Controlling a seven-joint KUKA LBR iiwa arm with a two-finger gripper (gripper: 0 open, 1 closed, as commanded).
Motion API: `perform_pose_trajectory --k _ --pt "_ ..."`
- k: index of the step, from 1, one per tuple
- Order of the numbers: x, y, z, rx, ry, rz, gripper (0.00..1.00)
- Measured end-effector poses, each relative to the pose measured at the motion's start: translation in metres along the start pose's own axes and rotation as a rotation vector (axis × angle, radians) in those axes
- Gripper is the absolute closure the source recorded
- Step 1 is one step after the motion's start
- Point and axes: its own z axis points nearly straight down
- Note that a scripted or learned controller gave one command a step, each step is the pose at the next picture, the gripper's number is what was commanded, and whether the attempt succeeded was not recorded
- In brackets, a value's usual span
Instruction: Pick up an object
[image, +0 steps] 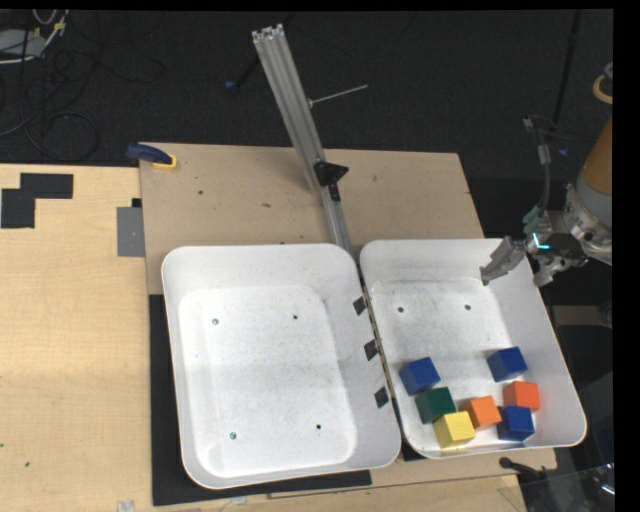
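Lying well below claw (522, 262) — blocks (470, 398)

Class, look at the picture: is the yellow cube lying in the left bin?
No, the yellow cube lies in the right bin, beside the green cube.

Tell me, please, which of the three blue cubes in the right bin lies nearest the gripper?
The blue cube at the cluster's upper right, just above the red-orange cube, lies nearest the gripper. The others sit farther left and nearer the front wall.
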Motion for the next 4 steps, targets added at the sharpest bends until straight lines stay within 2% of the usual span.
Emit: perform_pose_trajectory --k 1,3,4 --pt "0.0 0.001 -0.002 -0.004 -0.001 0.0 0.0" --pt "-0.011 -0.01 0.119 0.003 0.001 0.002 0.0" --pt "-0.003 -0.019 0.17 0.002 0.001 0.002 0.0"
